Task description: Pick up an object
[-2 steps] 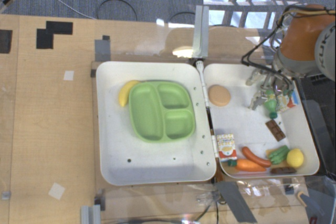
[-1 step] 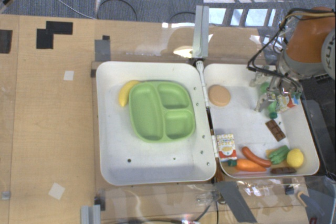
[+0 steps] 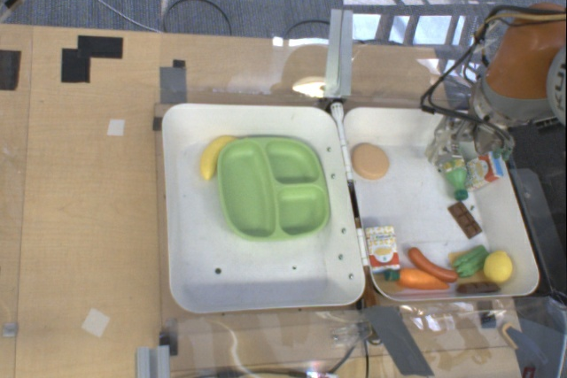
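Observation:
The grey arm with its orange band [image 3: 523, 57] reaches into the right bin [image 3: 412, 199] at its far right corner. My gripper [image 3: 462, 157] hangs low over that corner, just above a small green object [image 3: 459, 182] and next to a red and white packet [image 3: 490, 168]. Loose in the same bin lie a round tan bun [image 3: 370, 160], a brown chocolate bar [image 3: 464, 219], a small juice carton [image 3: 381, 245], a red sausage [image 3: 431, 265], an orange carrot [image 3: 423, 280], a green vegetable [image 3: 469, 260] and a yellow lemon [image 3: 499, 266].
The left bin [image 3: 190, 270] holds a green divided plate [image 3: 270, 188] with a yellow banana [image 3: 212, 156] tucked at its left edge. A metal post [image 3: 338, 53] stands behind the divider between the bins. Black cables [image 3: 456, 66] loop beside the wrist.

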`<state>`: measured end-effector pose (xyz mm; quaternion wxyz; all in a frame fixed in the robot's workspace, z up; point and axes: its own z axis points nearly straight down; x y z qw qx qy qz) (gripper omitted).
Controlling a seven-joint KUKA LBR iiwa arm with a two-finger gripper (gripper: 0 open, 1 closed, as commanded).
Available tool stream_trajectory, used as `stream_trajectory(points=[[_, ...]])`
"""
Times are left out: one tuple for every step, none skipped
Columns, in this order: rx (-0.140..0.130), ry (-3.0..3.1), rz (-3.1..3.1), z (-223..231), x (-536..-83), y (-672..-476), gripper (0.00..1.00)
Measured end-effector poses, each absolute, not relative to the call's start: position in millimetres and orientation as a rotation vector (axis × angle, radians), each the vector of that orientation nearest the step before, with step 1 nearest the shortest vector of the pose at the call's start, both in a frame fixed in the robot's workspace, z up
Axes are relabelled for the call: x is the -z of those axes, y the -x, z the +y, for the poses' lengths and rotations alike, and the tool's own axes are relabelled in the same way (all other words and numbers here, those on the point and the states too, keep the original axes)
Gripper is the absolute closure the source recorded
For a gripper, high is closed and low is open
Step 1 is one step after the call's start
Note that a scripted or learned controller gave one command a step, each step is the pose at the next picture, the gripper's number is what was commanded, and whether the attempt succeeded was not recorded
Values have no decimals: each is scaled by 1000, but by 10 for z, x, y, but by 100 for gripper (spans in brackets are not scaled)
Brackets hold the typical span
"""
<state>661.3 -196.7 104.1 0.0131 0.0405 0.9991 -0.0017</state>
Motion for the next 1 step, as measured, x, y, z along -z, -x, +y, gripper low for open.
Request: stream_trajectory(points=[[-2, -460, 3089, -1395, -1967, -6403, 100]])
